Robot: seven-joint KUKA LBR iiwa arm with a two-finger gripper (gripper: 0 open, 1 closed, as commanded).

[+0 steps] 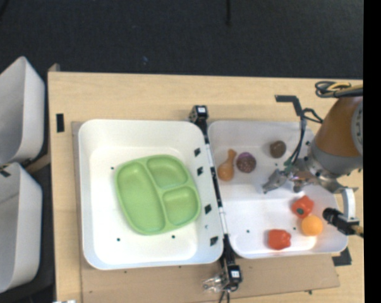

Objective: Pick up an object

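Blurring near the gripper, fingers perhaps indistinct.

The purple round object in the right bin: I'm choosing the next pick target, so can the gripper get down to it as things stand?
Probably yes. The purple round object lies uncovered on the right bin floor, left of the gripper. The tan pear-shaped piece sits close on its left, which could crowd a finger.

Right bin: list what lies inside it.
The right bin holds a tan gourd-shaped piece, a purple item, a brown one, two red pieces and an orange ball. The arm covers its right part.
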